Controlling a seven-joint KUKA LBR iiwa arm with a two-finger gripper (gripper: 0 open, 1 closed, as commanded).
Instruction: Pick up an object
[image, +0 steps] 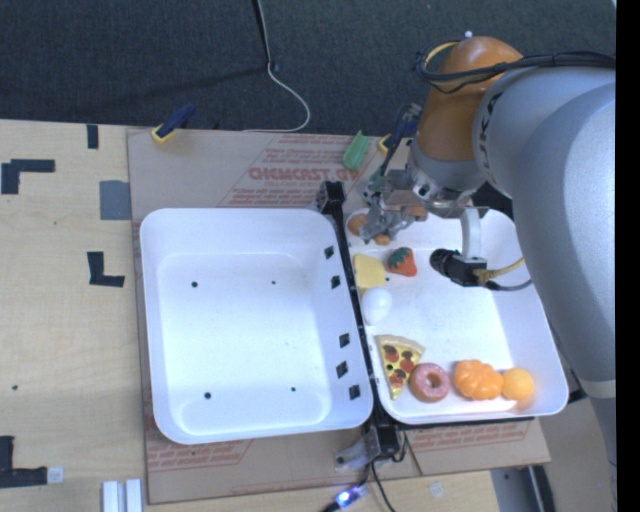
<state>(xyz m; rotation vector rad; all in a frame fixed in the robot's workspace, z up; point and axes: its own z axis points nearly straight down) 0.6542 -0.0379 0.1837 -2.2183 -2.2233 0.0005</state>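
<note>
Task objects sit in the right bin (500, 300), all toys. Strawberry (402, 261) near the bin's top-left, red with green leaf, just below the tool. Yellow cheese wedge (369, 270) touching or nearly touching the strawberry's left side, against the divider. White egg-like ball (377, 303) directly below the cheese, close to the left wall. Along the bottom edge, left to right: pizza slice (399, 361) in the bottom-left corner, pink donut (431, 383) just beside it, lumpy orange piece (477, 380) next, round orange ball (517, 385) in the bottom-right corner. Those four nearly form a row, neighbours touching or close.

Tool (380, 228) hangs over the top-left corner of the right bin, above the strawberry and cheese. Metal linkage cluttered, finger gap too blurred; cannot tell whether it is wide, narrow or holding anything. Nothing clearly between the fingers. Black cable attachment (458, 266) right of the strawberry, with wire trailing right.

Arm (540, 130) comes in from the right, orange band above the wrist, big grey link covering the right side.

Left bin (240, 320) white, a few small dark dots on its floor. Both bins rest on a cardboard sheet (270, 175) on the wooden table (60, 300). Green clip (356, 150) and blue-yellow clip (173, 122) at the cardboard's top edge. Black tape marks on the table at left.
</note>
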